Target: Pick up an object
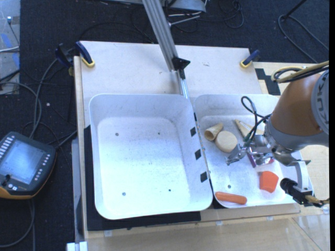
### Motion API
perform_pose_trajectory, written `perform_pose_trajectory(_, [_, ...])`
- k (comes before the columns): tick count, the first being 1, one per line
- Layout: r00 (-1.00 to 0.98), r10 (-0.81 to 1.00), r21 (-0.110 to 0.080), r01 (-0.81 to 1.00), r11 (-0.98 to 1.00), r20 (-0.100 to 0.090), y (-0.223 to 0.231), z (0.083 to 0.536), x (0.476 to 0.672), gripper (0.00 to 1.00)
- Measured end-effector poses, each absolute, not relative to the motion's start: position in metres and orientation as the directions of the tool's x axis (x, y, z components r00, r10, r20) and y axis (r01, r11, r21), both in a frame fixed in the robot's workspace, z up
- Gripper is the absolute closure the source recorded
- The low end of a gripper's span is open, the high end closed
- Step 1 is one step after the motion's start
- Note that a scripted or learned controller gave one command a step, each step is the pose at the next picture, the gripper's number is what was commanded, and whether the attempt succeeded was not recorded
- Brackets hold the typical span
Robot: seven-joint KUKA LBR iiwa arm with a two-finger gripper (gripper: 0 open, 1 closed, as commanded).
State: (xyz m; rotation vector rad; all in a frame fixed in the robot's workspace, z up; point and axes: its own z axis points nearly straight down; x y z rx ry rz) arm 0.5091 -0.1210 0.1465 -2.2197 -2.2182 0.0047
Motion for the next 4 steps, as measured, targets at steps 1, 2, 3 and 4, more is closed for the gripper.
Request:
perform_pose_trajectory(1, [0.000,1.000,-0.004,1.000,0.000,0.001,-0.121,0.094,0.508,0.00])
perform_pose_trajectory(2, [0.000,1.000,0.000,1.000,0.000,0.000,-0.121,0.106,0.509,1.00])
perform_pose_trajectory(3, [0.000,1.000,0.004,1.000,0.000,-0.001,-0.120,0.160,0.500,1.00])
perform_pose_trajectory(4, [-0.001,1.000,0.002,1.000,0.001,0.000,-0.115,0.203,0.497,1.00])
